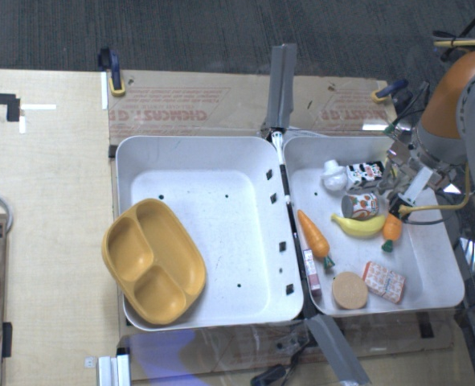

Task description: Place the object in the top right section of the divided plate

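The yellow divided plastic plate [153, 262] lay tilted in the front left corner of the left white bin [221, 155]; it was oval, with three hollow sections, all bare. In the right white bin [442, 292], nearest were a round tan disc [350, 290] and a small red-and-white packet [383, 281]. Further back lay a long orange toy carrot [313, 233], a yellow toy banana [359, 226], a small can [363, 205] and a white lump [334, 175]. The gripper [406, 185] hung over the bin's far right side, above a smaller orange carrot [392, 228]; whether it was wide or narrow I cannot tell.
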You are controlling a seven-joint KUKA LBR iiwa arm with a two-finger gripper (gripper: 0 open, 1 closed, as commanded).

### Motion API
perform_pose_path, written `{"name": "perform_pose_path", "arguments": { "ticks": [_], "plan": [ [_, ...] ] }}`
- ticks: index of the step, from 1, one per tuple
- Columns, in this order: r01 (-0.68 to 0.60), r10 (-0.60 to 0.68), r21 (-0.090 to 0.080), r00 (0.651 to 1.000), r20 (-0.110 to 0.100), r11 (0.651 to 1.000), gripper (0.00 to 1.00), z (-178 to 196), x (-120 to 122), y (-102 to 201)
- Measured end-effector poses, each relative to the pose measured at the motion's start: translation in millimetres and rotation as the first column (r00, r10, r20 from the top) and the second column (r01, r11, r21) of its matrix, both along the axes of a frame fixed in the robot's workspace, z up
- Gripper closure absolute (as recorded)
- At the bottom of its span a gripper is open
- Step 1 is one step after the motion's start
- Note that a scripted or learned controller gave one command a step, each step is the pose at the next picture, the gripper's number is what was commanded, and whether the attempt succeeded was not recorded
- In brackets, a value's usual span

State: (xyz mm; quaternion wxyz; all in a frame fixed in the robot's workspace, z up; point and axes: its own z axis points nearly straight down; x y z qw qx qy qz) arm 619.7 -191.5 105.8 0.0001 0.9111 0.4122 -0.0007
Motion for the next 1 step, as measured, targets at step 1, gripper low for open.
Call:
{"name": "perform_pose_path", "arguments": {
  "ticks": [1],
  "plan": [
    [0.339, -0.339, -0.001, 0.941, -0.001, 0.941, 0.0, 131.0, 20.7, -20.7]
  ]
}}
